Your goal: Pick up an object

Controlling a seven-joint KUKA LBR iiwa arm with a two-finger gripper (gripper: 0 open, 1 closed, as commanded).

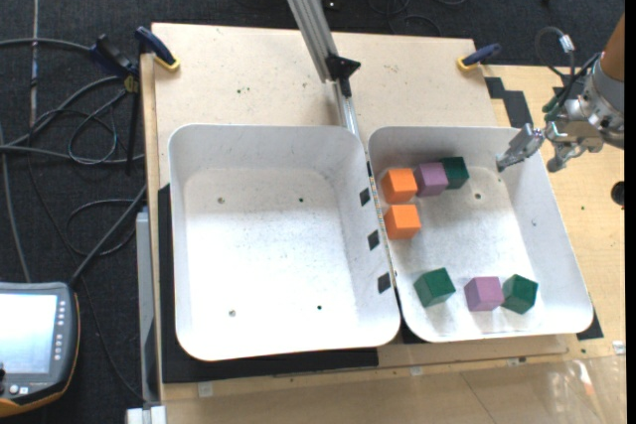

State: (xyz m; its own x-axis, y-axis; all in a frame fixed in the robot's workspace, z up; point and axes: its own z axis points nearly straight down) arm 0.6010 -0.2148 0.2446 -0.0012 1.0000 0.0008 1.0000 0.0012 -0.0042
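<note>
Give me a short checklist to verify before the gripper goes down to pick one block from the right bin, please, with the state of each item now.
1. Blocks present in the right bin: ok, seven cubes lie there.
2. Gripper free of any block: ok, nothing between its fingers.
3. Gripper above a block: not ok, it is over the bin's upper right rim, away from every cube.
4. An isolated target exists: ok, the green block stands apart from its neighbours.
5. Crowded targets to avoid: not ok, the purple block touches the cubes on both sides.
6. Fingers wide enough for a cube: cannot tell.
</note>
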